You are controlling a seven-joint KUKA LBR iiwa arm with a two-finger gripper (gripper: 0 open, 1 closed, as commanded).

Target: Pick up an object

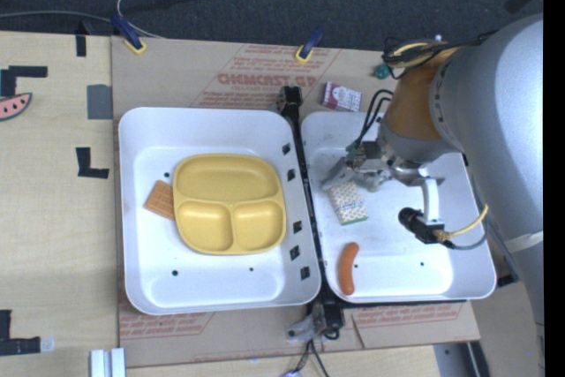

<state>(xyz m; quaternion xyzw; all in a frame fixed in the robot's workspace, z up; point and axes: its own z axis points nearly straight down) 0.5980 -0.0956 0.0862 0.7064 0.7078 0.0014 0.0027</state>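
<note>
Looking down from the camera view at a slant on two shallow white bins side by side on the desk. Reaching in from the right edge, the grey arm [494,101] with its orange band, lowering the pincer [357,168] into the right bin [459,278], near that bin's middle. Hovering just above, perhaps touching, a small flat patterned packet [350,202]; impossible to tell how far the pincer is spread, or whether anything sits in it. Lying near the right bin's front edge, well apart from the pincer, an orange sausage-shaped piece [349,267], smooth and rounded.

Risking a miss here: thin, limp packet lying flat on slick plastic, likely sliding or folding rather than lifting. Also risking cables snagging on the bin's wall.

Sitting in the left bin [141,278], a glossy yellow three-compartment tray [231,202], rigid with rounded corners, and a brown waffle-textured cracker [160,199] tucked against its left side.
</note>
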